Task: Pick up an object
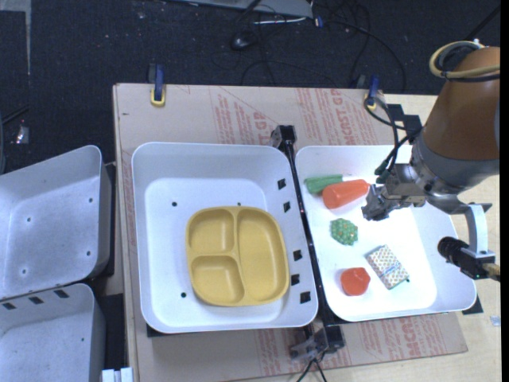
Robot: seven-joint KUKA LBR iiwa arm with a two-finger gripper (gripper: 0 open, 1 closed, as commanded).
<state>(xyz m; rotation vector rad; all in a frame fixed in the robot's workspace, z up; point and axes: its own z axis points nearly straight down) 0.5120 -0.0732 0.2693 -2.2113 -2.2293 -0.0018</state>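
A: Starting at the near edge of the worktop (127, 213), what is being seen in the right bin (445, 293)?

B: Closest to the camera, a red piece (355, 281) and a patterned little box (387, 267) are being shown side by side, near each other, the box lying on a slant. A step farther back, a green knobbly lump (344, 231) is being seen, apart from both.

A: And beyond that?

B: The orange carrot (346, 194) is lying at the far-left part of the bin, with a green leafy end (321, 183) pointing toward the divider between the bins. Its long axis is being judged as running nearly left to right across the view, tilted slightly, thick end toward the arm.

A: Where is the pincer (379, 205) being held against it?

B: Just beside the carrot's thick right end, a touch nearer the camera. So the carrot is lying to the pincer's left in the view, almost at its tip.

A: Is the pincer spread or pressed together?

B: That cannot be told; it is being seen as a dark cluster. Nothing is visibly being pinched.

A: And the left bin (151, 181)?

B: A yellow divided tray (237, 255) is resting in it, well apart from the pincer. A short shift leftward, closing across the carrot's width, is being judged as the likely move.
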